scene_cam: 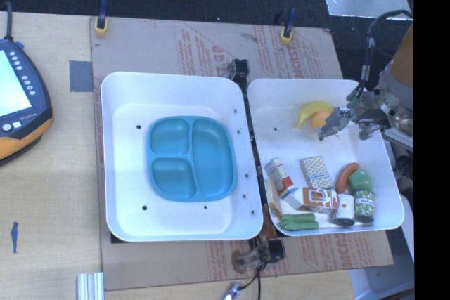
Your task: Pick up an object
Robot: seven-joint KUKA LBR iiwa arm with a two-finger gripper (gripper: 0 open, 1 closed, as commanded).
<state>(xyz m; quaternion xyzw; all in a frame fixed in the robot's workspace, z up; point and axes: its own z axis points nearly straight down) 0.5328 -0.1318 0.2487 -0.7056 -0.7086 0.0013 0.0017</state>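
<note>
While my gripper hangs over the right bin beside a banana, its grip is unclear.

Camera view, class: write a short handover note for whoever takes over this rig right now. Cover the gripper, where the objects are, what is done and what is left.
Gripper: low over the far part of the right bin, beside the banana; open or shut cannot be told, and nothing is seen held.
Objects: banana at the far end of the right bin; hot dog, green can, packets and green pod crowd the near end. Blue divided plate lies in the left bin.
Done: no pick visible.
Left: grasp one object and lift it, probably the banana.
</note>
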